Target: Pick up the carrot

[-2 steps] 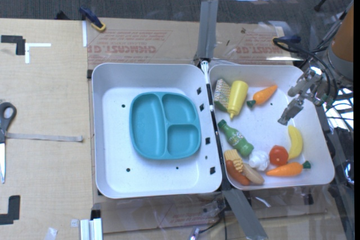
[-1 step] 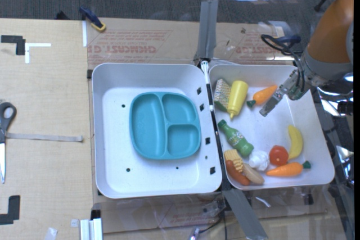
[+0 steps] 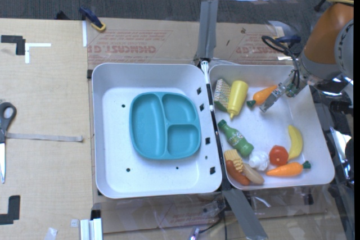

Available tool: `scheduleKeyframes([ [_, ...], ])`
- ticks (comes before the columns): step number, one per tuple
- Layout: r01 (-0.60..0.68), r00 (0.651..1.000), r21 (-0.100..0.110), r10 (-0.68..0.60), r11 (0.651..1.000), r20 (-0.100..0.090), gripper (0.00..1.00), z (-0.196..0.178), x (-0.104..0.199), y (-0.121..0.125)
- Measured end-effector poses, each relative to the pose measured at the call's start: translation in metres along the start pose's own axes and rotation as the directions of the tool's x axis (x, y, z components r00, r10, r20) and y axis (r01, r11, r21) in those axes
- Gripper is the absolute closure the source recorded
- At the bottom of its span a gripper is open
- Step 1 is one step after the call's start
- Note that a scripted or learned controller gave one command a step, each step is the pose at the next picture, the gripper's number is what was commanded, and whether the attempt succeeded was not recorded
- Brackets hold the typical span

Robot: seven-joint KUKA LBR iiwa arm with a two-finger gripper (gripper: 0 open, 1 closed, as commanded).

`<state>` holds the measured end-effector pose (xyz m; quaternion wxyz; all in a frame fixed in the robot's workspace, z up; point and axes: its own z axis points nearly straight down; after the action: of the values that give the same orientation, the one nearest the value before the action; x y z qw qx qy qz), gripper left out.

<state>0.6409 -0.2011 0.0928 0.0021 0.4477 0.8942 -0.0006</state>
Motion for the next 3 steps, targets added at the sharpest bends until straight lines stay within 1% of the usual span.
scheduleKeyframes([
  [1, 0.006, 1.000, -0.002, -0.006, 1.000, 0.006, 1.00, -0.012, 0.000, 0.003],
  [2, -0.074, 0.997, 0.004, 0.074, 0.997, -0.005, 1.00, 0.001, 0.027, 0.041],
  [3, -0.075, 0.997, 0.024, 0.076, 0.997, -0.031, 0.00, 0.004, 0.033, 0.037],
])
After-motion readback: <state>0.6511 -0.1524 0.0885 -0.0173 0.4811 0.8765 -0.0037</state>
